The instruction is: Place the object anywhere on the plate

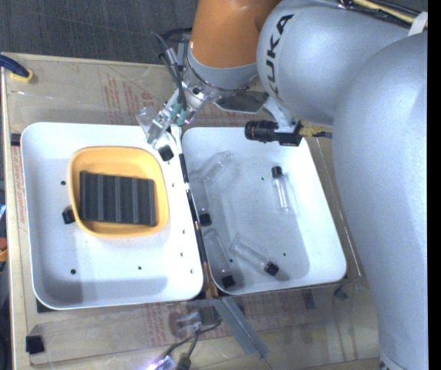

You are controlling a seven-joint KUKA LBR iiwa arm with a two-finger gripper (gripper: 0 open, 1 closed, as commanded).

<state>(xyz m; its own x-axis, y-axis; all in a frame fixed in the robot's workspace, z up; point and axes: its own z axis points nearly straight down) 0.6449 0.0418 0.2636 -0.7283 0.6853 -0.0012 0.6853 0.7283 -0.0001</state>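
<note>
You are looking at a bulky, smooth grey arm [359, 129] with black KUKA lettering on its rounded housing, a broad orange band [224, 14] above the wrist, black cables trailing beside it, and a small metallic gripper [163, 126] with green and black fittings.

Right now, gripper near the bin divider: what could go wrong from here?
1. The gripper sits at the left bin's top right corner, beside the yellow plate; I see no vial between its fingers, so a release may place nothing.
2. The clear vials in the right bin blend into the white floor, so grasps may miss.
</note>
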